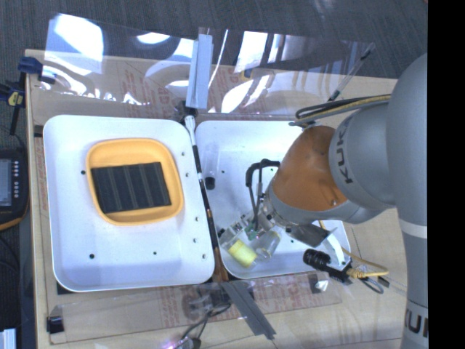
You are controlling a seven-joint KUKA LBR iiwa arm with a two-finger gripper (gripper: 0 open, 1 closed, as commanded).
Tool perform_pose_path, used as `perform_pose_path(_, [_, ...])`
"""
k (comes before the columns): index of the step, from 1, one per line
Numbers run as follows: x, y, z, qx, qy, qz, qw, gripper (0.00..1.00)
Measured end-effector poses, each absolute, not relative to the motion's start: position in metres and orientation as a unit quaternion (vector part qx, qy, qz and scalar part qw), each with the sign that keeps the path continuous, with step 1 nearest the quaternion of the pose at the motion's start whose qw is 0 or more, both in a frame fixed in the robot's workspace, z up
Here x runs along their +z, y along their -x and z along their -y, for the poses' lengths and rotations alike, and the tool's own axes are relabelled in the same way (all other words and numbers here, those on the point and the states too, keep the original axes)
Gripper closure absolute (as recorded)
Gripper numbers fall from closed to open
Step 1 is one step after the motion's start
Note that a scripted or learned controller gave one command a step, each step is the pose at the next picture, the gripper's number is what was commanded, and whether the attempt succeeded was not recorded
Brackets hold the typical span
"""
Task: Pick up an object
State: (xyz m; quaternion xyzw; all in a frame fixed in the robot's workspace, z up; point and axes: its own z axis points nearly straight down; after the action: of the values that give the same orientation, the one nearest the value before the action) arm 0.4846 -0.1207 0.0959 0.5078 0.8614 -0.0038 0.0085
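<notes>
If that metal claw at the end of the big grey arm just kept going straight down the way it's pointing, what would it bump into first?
Probably the small pale yellow block lying in the right white bin, with a clear plastic piece beside it. The two-finger gripper hangs just above that little pile, though the slanted view leaves the depth uncertain.

Bright overhead light; glare streaks the clear panel (218, 57) beyond the gripper (256, 233). White bins (73, 217) nearly blow out. Soft focus, slight grain throughout.
</notes>
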Motion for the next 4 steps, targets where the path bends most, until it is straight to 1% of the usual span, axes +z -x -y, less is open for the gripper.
perform_pose_path(1, [0.104,-0.485,0.117,-0.0020,-0.504,-0.863,0.004,1.00])
perform_pose_path(2, [0.192,-0.544,0.086,-0.0001,-0.462,-0.887,0.000,1.00])
perform_pose_path(3, [0.110,-0.552,0.143,-0.0010,-0.481,-0.877,-0.003,1.00])
perform_pose_path(4, [0.092,-0.511,0.187,0.0000,-0.410,-0.912,-0.002,1.00])
